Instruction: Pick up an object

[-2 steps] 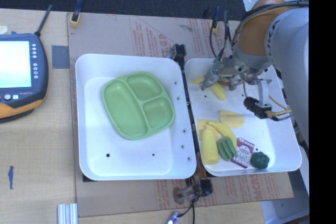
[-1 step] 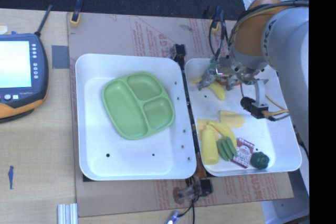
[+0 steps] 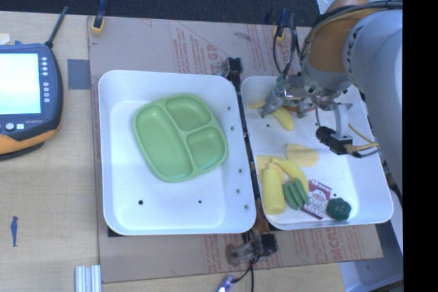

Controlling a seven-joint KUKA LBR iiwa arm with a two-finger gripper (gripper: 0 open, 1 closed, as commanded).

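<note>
My gripper (image 3: 282, 104) hangs low over the far left part of the right bin (image 3: 366, 188). Directly under it lies a small yellow banana-like piece (image 3: 283, 120), partly hidden by the gripper's metal body, and I cannot tell whether they touch. Nearer the front of that bin lie a pale yellow wedge (image 3: 302, 154), a yellow bottle (image 3: 272, 191), a green pickle-like piece (image 3: 295, 194), a red and white packet (image 3: 317, 199) and a dark green round thing (image 3: 339, 209).
The left bin (image 3: 130, 208) holds a light green divided plate (image 3: 181, 137). A teach pendant (image 3: 27, 96) lies on the bench at the far left. The grey arm with its orange band (image 3: 335, 44) covers the far right corner of the right bin. Cables (image 3: 345, 137) trail below the wrist.
</note>
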